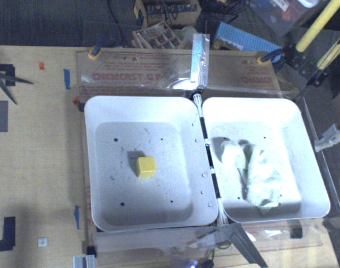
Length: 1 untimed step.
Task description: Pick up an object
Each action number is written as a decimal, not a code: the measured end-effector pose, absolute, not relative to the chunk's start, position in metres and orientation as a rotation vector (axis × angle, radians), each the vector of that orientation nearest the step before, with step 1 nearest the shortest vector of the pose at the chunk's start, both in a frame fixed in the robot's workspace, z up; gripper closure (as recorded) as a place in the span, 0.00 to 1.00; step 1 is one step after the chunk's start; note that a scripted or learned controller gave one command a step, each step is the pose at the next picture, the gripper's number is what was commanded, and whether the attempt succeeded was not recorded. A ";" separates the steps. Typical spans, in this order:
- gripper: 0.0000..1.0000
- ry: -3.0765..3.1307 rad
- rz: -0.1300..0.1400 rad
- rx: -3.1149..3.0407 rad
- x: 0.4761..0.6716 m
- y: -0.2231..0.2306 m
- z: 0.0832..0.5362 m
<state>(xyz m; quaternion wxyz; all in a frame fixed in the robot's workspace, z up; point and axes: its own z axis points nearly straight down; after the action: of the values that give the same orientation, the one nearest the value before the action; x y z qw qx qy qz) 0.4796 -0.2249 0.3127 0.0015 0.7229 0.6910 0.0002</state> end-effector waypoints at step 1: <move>0.00 2.169 0.001 2.269 0.480 -0.225 0.313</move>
<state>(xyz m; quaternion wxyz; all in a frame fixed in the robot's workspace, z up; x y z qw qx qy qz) 0.4796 -0.2249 0.3127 0.0015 0.7229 0.6910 0.0002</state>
